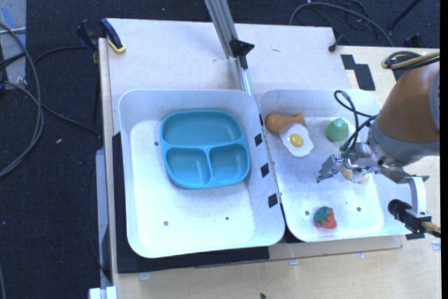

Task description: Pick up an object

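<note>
The right bin (pixel 294 210) holds a toy fried egg (pixel 297 141), an orange-brown toy drumstick (pixel 282 122), a green round toy (pixel 337 129) and a red strawberry toy (pixel 325 218). My gripper (pixel 337 167) hangs low over the right bin's middle, right of the egg, below the green toy and above the strawberry. A pale object (pixel 360 176) shows just under the wrist at the gripper's right; what it is I cannot make out. Nothing shows between the fingers.
The left bin (pixel 140 220) holds a blue sectioned tray (pixel 205 148). A slanted metal pole (pixel 217 3) crosses the bench's back toward the bins' divider. A black cable (pixel 348 105) loops over the right bin's far corner.
</note>
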Robot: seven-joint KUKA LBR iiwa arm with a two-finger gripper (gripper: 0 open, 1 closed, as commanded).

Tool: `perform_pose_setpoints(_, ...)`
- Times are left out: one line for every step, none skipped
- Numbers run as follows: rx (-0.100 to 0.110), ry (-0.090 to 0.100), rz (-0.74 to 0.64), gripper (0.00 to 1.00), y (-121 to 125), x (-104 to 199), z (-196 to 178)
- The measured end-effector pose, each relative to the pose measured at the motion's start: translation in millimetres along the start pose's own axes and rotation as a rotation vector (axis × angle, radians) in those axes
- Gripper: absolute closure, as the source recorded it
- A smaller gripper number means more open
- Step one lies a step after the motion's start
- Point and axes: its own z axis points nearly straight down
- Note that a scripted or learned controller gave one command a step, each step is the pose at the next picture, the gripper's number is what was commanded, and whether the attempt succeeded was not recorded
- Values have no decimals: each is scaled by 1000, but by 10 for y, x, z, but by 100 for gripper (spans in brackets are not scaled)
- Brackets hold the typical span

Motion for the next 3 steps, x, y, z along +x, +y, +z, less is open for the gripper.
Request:
perform_pose_setpoints(-4,-1,1,100,8,-3,-126)
perform_pose_setpoints(-8,-3,-2,100,73,-87,-623)
perform_pose_setpoints(-5,-1,-2,100,79,-87,-700)
